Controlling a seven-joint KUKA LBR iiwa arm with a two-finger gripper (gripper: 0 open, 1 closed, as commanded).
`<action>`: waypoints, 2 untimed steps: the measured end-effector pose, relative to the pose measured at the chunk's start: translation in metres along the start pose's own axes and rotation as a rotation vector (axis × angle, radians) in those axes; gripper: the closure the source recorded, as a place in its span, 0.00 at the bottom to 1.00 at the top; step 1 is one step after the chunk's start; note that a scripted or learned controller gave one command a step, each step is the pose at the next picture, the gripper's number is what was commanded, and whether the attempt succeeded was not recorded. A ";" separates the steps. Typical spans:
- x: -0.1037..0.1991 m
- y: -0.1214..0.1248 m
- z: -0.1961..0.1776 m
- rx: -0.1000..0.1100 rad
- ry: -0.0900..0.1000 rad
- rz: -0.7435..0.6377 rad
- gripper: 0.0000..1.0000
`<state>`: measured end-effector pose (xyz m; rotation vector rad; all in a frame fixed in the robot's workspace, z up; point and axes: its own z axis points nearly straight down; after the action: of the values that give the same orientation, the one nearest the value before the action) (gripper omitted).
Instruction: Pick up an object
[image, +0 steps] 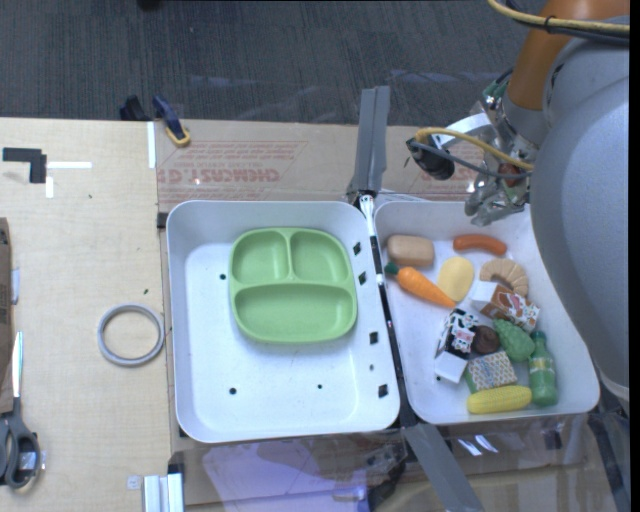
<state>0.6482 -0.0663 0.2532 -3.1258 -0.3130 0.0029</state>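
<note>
Carrot, likely light, rigid, smooth plastic, lies at right bin's left side apart from clutter, best pinched across thick orange middle; gripper hovers above far edge, jaws' state untellable.

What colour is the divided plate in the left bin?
Light green, seen in the camera view: plate.

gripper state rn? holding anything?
Gripper: cannot be told if open or closed. It is above the back edge of the right bin, near the sausage; nothing seen held.
</note>
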 end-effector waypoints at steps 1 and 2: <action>0.000 0.000 0.000 0.000 -0.001 0.001 0.00; -0.031 -0.048 0.063 0.001 -0.004 -0.249 0.00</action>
<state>0.6083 -0.0250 0.1904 -3.0623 -0.6979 0.0091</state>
